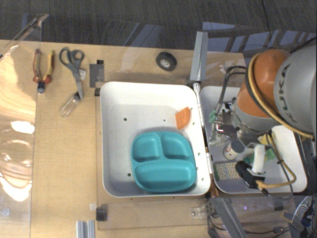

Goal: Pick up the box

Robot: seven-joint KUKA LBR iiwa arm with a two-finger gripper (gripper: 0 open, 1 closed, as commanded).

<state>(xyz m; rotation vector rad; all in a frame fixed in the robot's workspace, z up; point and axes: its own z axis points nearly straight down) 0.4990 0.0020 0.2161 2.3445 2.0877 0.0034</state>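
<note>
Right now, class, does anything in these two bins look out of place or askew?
Mildly: the teal tray lies askew in the left bin, with an orange scrap loose beside it. Nothing looks spilled or broken.

Grey arm (302,90) with orange band, black lettering (seemingly "KUKA"), and yellow cable looping below.

A divided tray (163,161) lies in the left bin (115,133), scissors (74,68) behind.
</note>
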